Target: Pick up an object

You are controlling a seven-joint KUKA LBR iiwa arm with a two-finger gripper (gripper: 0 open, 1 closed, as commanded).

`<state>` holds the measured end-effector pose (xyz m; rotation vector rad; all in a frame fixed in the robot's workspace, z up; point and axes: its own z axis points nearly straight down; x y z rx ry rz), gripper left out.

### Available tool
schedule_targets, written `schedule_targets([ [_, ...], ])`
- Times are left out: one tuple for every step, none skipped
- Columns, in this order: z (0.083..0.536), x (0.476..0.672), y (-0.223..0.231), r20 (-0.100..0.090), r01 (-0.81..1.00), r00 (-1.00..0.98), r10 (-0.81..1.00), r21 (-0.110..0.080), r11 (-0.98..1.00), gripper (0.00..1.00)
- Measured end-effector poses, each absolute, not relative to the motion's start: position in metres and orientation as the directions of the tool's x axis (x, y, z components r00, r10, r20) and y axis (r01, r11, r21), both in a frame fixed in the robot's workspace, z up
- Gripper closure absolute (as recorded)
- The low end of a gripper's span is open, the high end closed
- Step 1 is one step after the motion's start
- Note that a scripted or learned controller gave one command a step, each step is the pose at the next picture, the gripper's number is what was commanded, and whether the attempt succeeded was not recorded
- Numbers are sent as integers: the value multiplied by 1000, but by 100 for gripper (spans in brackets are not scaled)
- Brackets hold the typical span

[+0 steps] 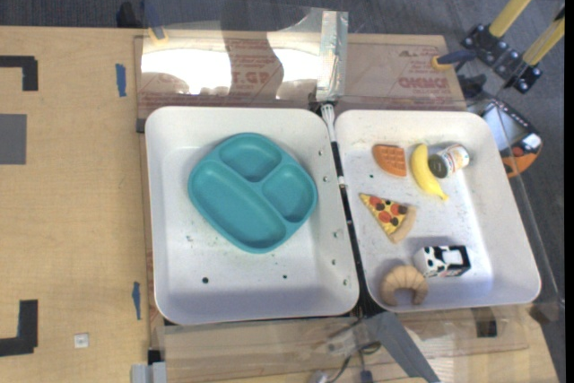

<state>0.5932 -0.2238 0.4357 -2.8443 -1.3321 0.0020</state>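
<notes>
Two white bins are seen side by side on the bench. The left bin (170,274) is occupied by a teal divided plate (253,191), tilted so that its three compartments fan toward one o'clock. The right bin (502,220) holds the loose objects. A waffle piece (390,160) is placed near the bin's eleven o'clock corner; directly at its three o'clock side a banana (424,170) is laid, and a small can (447,161) is found touching the banana on its three o'clock side. Toward the bin's centre, at six o'clock from the waffle piece, a pizza slice (388,214) is set with its point aimed at ten o'clock. Lower down, near five o'clock of the bin, a black-and-white cow toy (445,260) is seen, and a croissant (404,282) is found just beside it at seven o'clock, near the bin's lower wall. Whether the claw is open or closed cannot be told.
</notes>
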Motion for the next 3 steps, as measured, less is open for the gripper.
schedule_targets([
  [436,614,-217,-1,987,162,987,3,-162,100],
  [436,615,-219,-2,975,-221,975,2,221,100],
  [437,575,-223,-3,863,-504,863,2,504,100],
])
